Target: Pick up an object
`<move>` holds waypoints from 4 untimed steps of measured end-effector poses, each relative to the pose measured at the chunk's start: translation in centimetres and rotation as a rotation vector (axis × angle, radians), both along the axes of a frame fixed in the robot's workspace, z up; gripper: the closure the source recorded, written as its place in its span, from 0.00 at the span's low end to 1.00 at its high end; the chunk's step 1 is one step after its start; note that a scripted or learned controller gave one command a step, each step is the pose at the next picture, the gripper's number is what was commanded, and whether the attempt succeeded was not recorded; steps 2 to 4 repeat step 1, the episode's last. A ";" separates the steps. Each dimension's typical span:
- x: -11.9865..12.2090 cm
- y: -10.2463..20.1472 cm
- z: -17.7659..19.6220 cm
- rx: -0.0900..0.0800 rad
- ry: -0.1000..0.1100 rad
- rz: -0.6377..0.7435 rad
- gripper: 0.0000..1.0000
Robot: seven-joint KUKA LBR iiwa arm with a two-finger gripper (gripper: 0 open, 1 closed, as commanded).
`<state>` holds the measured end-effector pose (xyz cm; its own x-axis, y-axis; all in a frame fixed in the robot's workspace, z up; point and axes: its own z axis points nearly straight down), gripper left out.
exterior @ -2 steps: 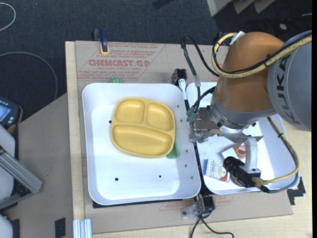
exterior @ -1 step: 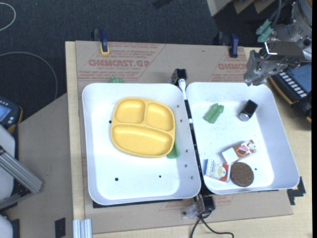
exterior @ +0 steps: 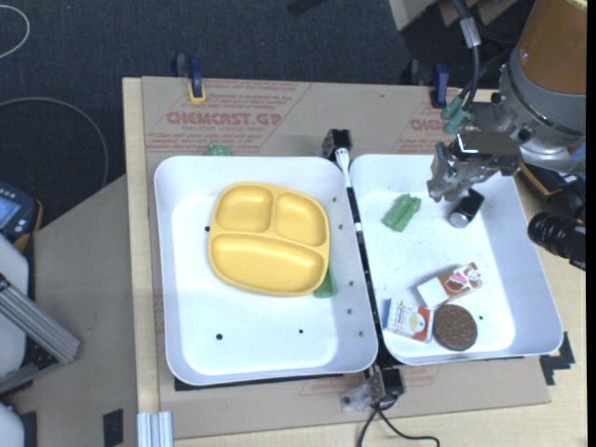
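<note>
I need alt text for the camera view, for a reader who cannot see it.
A robot hand hangs over the right bin, near a green piece, a brown disc and small packets. The left bin holds a yellow divided plate.

Look past the bins and you've got dark blue-grey carpet [exterior: 112, 26] across the top and left of the view, with a thin pale cable [exterior: 70, 110] looping over it. The surface is a tan board covered in brown paper with red lettering [exterior: 223, 115], held at its far edge by a blue and yellow clamp [exterior: 194, 77] and a second blue clamp [exterior: 438, 82]. At the lower left, you see a grey metal rail [exterior: 37, 324] lying at a slant. Light is even and bright.
</note>
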<state>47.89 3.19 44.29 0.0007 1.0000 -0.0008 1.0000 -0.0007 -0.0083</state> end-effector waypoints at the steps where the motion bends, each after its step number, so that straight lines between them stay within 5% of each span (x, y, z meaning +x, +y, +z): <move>1: 0.0 5.2 -5.5 0.001 -0.001 0.007 1.00; 4: 0.0 5.2 -5.5 0.001 -0.001 0.007 1.00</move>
